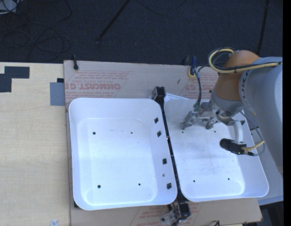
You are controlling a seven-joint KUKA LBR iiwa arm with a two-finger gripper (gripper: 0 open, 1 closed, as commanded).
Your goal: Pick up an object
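Two shallow white bins sat side by side on a printed cardboard sheet (112, 81) over the wooden bench (27, 149), with the left bin (77, 126) and right bin (258, 173) touching along a black clipped seam (166, 140), probably so neither would slide. The grey arm (263, 93) reached in from the right with its orange band (234, 79) above the wrist. It was bent down so the gripper (194, 120) sat low over the upper part of the right bin, near the seam. That looked like a descent or a grasp attempt at that spot. Could not tell whether the gripper was released or clenched, since it was too small and cluttered, and nothing could be confirmed as held. The object could not be made out either. If it was there, it lay under or right at the gripper, hidden by the metalwork. A dark piece on a yellow cable (232, 146) hung over the right bin's middle. It read as arm hardware, not a loose item.
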